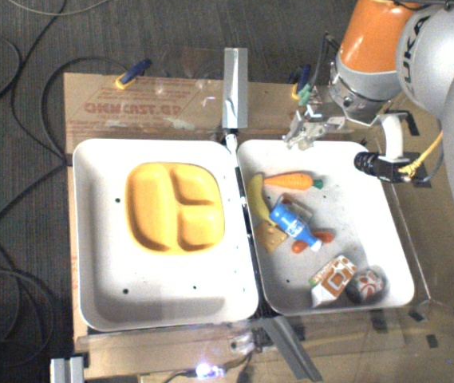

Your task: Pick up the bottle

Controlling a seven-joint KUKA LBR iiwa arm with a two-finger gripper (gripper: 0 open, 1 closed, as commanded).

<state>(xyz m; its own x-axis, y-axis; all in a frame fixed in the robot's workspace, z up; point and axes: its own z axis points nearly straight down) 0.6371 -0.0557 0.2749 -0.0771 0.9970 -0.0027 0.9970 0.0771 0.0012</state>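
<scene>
1. Bottle [292, 221] lies on its side mid right bin [386, 214], tilted, between banana [255, 198] and a small red piece [300, 246].
2. Looks light, rigid, slick plastic; likely rolls. Grip across the blue body.
3. Tool [305, 132] hangs above the bin's upper rim, holding nothing; open or closed, cannot tell.

The grey arm [442, 46] carries part of "KUKA"; the cardboard's [131, 106] red print is too faint to read.

Gripper [306, 132] above right bin's [386, 214] far rim, blue bottle [294, 223] beside banana [256, 199], carrot [289, 181]
</scene>
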